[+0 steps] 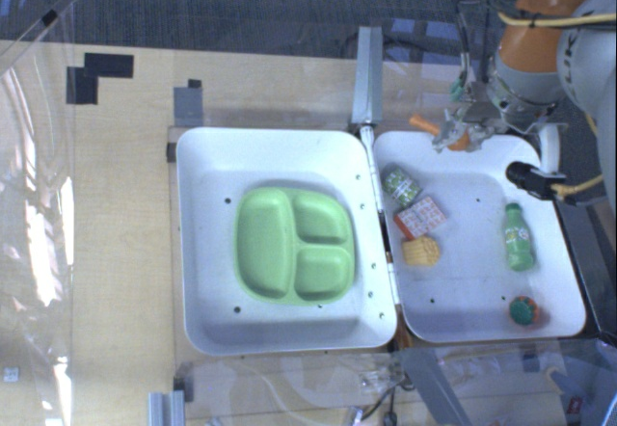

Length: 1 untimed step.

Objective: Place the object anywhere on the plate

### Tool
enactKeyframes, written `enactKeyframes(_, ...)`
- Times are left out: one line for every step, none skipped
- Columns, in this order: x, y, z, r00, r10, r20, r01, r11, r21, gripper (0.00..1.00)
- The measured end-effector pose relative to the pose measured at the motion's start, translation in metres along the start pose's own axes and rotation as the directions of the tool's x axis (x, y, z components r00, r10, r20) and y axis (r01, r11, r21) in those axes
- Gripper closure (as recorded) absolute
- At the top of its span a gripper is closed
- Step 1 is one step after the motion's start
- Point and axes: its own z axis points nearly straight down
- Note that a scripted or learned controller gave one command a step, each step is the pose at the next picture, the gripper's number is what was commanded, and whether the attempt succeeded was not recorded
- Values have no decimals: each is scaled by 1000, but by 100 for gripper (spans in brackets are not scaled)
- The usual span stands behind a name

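On the wooden bench, the gripper [461, 132] pinches an orange carrot-like object [431, 126] above the right bin's [482, 318] far edge; next, I judge, carry it left to the green plate [294, 243].

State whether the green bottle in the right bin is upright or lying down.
Lying down: the green bottle shows its full length along the right bin's floor, cap pointing away.

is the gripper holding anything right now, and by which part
It looks so: an orange carrot-like piece sits at the gripper above the right bin's back edge, apparently pinched near one end. The view is too small to be sure.
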Motion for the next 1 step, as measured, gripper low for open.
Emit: enactKeyframes(82, 10, 14, 962, -273, -2, 273, 962, -1, 100)
